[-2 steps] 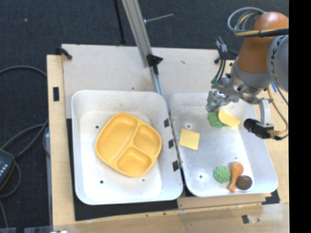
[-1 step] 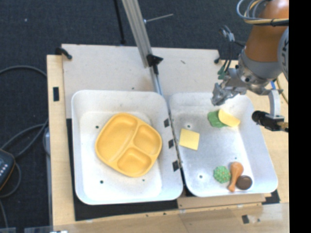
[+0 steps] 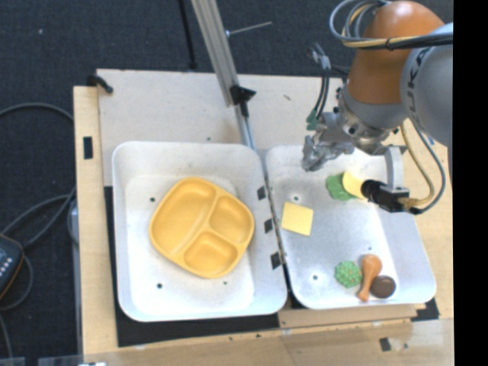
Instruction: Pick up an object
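My gripper (image 3: 314, 158) hangs over the far left corner of the right bin (image 3: 404, 242), with nothing visibly held in it. A green lump (image 3: 335, 186) with a yellow piece (image 3: 352, 182) against it lies just right of and below the gripper. A flat yellow square (image 3: 297, 219) rests on the bin floor a little nearer the front. At the front right sit a green knobbly ball (image 3: 348, 274), an orange drumstick-shaped piece (image 3: 370, 271) and a brown round piece (image 3: 383, 286), close together.
The left bin (image 3: 137, 280) holds a yellow three-compartment plate (image 3: 202, 226). A slanted aluminium post (image 3: 217, 44) rises behind the bins, its foot near the gap between them. The grey and orange arm (image 3: 389, 59) looms over the right bin's far side.
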### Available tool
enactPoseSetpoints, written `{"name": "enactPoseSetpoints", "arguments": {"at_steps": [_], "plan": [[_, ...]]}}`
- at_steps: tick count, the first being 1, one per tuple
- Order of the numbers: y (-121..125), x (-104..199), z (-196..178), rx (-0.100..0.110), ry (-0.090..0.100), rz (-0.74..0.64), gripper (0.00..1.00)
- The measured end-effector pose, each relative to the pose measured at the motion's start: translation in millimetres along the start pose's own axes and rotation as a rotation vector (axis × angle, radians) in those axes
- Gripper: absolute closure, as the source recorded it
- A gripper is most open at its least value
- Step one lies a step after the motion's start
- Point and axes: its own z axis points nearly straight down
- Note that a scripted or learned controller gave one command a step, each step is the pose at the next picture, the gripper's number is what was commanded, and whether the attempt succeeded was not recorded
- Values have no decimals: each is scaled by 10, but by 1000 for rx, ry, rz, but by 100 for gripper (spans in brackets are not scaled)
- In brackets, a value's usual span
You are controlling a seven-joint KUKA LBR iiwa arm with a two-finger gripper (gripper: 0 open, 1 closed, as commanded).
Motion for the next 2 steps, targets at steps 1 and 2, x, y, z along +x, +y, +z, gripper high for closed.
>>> {"name": "enactPoseSetpoints", "arguments": {"at_steps": [1, 2], "plan": [[56, 523, 150, 2, 0, 1, 100], [8, 1126, 166, 2, 1, -1, 100]]}}
